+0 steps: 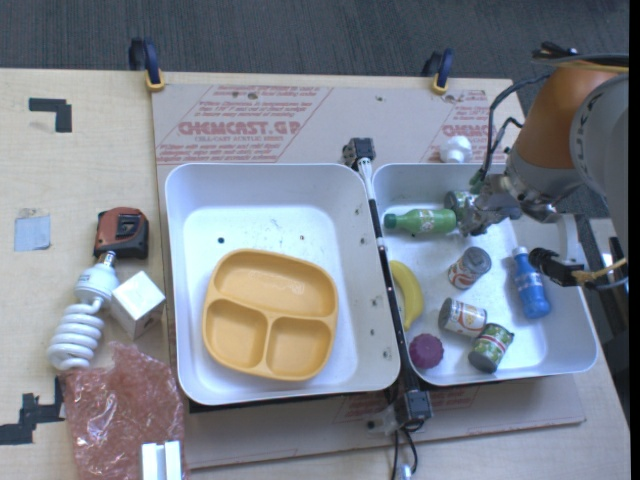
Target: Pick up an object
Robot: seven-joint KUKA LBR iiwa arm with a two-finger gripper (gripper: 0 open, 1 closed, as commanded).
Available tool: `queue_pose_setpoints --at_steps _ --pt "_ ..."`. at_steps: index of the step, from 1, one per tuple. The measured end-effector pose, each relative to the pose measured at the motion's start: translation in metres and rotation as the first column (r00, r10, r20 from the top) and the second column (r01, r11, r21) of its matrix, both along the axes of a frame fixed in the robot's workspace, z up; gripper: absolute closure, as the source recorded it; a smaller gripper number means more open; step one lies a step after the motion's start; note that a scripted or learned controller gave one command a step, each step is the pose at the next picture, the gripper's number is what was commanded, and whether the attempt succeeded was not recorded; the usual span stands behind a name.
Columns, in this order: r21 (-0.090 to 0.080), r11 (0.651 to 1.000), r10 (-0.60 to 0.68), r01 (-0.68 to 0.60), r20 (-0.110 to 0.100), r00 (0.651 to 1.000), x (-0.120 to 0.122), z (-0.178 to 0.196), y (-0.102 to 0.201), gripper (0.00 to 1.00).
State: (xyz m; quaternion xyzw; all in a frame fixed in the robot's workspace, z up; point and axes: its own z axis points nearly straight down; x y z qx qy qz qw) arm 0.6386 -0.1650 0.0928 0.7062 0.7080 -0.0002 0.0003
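The arm (575, 118) reaches in from the right, claw (478, 211) lowered.

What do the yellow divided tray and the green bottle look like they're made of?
The yellow divided tray looks like moulded plastic with a matte finish: one even colour, rounded compartment walls, soft dull highlights. The green bottle, lying on its side in the right bin, seems to be glossy plastic with a white band around it, though glass can't be ruled out from this view.

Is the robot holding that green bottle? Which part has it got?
It cannot be told for sure. The gripper sits right at the cap end of the green bottle, which lies on its side in the right bin, but a real grasp isn't clear.
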Motion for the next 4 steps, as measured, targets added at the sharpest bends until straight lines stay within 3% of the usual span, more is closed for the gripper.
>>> queue_pose_setpoints --at_steps 1,2,3,4 --pt "0.0 1.0 -0.003 0.003 0.0 1.0 -0.054 0.0 0.047 0.0" --pt "0.001 1.0 -0.005 0.005 -0.001 1.0 -0.12 -0.001 0.073 0.0" --pt "0.0 1.0 -0.004 0.004 0.005 1.0 -0.159 0.0 0.062 0.0" --pt "-0.001 1.0 -0.006 0.006 0.009 1.0 -0.158 0.01 0.062 1.0"
